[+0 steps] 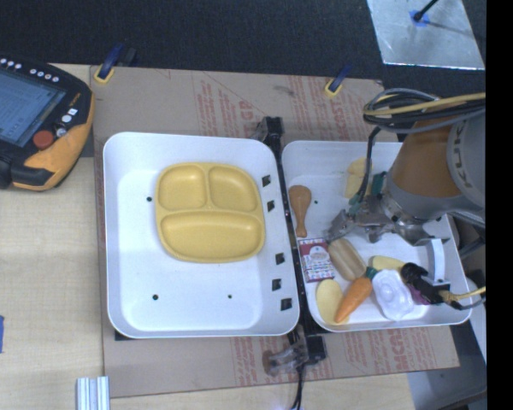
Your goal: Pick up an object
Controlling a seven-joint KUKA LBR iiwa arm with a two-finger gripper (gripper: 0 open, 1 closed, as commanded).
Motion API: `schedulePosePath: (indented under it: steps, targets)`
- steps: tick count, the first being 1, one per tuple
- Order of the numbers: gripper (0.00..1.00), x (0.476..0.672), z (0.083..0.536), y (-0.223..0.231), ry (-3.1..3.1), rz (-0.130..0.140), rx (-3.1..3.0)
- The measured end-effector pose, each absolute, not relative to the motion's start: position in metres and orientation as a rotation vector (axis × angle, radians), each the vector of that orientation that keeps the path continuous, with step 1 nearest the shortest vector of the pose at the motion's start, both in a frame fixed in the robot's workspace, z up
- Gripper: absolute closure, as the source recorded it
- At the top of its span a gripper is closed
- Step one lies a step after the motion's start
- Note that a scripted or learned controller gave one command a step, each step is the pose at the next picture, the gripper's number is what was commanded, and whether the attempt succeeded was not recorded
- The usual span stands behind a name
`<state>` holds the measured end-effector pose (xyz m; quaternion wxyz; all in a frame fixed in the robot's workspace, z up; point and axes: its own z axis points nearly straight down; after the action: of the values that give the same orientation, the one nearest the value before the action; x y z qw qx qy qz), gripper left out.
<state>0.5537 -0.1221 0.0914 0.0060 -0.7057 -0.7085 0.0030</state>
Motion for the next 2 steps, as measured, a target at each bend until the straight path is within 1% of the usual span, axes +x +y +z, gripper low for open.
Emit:
schedulePosePath:
  steps: [1, 2]
  targets:
    - [0.0, 0.659, 0.147, -0.105, -2.237, -0.01, -2.218]
    - [0.0, 0.657, 0.177, -0.197, -2.223, 0.002, -2.226]
